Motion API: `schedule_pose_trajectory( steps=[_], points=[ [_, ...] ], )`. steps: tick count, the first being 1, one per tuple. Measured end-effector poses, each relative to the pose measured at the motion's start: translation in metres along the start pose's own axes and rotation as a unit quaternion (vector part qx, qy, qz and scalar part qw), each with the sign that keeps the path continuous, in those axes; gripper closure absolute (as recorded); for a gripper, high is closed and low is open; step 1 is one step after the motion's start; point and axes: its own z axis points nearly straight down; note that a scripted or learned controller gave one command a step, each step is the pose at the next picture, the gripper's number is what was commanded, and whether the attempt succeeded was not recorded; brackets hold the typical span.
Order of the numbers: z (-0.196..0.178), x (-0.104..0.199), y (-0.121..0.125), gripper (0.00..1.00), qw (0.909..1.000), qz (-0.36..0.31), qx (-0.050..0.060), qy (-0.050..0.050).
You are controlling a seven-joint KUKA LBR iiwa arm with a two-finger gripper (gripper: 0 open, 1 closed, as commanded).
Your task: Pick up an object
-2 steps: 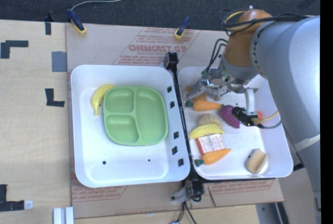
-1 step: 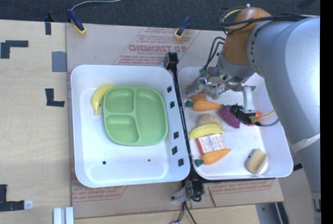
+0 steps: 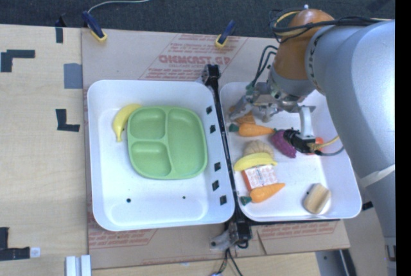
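Observation:
My gripper (image 3: 255, 108) hangs low over the far left part of the right bin (image 3: 334, 169). Its fingers (image 3: 239, 108) stand open with nothing held between them. Just below lies an orange carrot (image 3: 255, 130), with a small orange piece (image 3: 243, 119) beside it. To the carrot's right is a purple eggplant (image 3: 284, 142). Nearer the front lie a yellow banana (image 3: 253, 160), a white and red packet (image 3: 261, 176), a second carrot (image 3: 266, 192) and a tan bread roll (image 3: 316, 198).
The left bin (image 3: 103, 165) holds a green divided plate (image 3: 167, 142) and a yellow banana (image 3: 122, 119) at the plate's far left. A black divider (image 3: 221, 140) runs between the bins. My grey arm (image 3: 359, 95) covers the right bin's far right side.

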Motion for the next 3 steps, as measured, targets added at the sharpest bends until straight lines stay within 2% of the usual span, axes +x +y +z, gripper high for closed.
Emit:
schedule_pose_trajectory(
  steps=[2, 3],
  points=[
    [-0.0003, -0.0009, -0.0079, 0.00, 1.0000, 0.000, -0.001, 0.000],
    [0.0000, -0.0006, 0.0006, 0.00, 1.0000, 0.000, 0.000, 0.001]
  ],
)
